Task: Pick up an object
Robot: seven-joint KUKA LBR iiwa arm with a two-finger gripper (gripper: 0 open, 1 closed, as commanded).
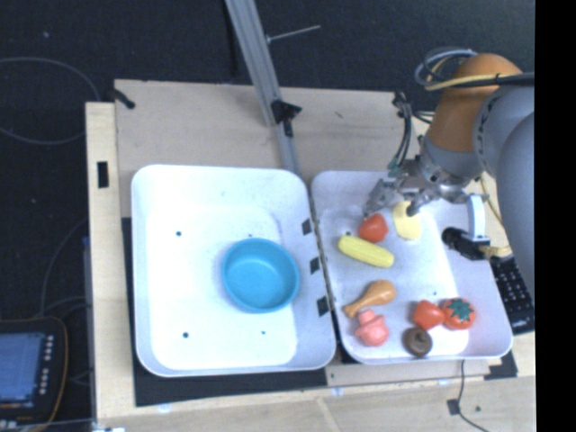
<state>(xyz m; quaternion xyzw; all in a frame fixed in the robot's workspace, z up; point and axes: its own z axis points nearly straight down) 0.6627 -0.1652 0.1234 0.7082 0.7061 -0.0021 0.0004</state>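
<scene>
Bowl (260,274), blue, sitting alone in the left bin (162,205); taken as the landmark for everything else on the surface (198,120). Right of the bowl, past the seam between the bins, the right bin (468,277) with the candidate objects: corn cob (365,251) just right of the bowl and level with it, red tomato-like piece (373,229) touching the cob's upper side, pale yellow piece (408,224) a little further right. Lower right of the bowl, chicken drumstick (371,296), pink toy (371,329) just below it, brown doughnut-like piece (417,341), then a red pepper (427,314) and a strawberry-like piece (458,312) side by side, furthest from the bowl.

Step in hand, by the look of it: approach, nothing lifted yet. Tool (396,201) up and to the right of the bowl, low over the bin's far end, just above the red piece and the pale yellow piece. Spread of the tool not readable at this slant; cannot tell whether released or clenched, and nothing seen between its tips. Next move likely calling for a descent centred on one piece, with the neighbouring cob at risk of being nudged.
</scene>
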